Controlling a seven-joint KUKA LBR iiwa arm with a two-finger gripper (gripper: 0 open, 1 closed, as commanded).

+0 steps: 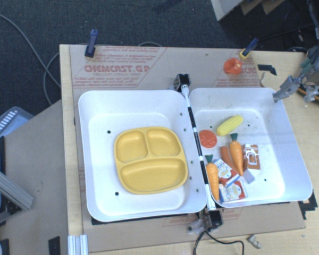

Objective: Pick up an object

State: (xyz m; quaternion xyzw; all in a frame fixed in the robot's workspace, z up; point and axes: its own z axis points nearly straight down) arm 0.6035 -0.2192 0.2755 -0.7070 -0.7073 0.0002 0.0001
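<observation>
Right now claw (283,93) sits at right bin's (292,158) upper right rim, open or closed impossible to tell. Corn cob (229,125) lies down-left of it, long axis slanting up to right. Bumpy yellow plastic; smooth carrots (235,154) and red disc (207,138) nearby. Yellow divided tray (150,159) in left bin (95,121).

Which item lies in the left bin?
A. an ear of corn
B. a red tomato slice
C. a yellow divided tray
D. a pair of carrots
C: the yellow divided tray sits alone in the left bin, while the corn, carrots and red slice all lie in the right bin.
</observation>
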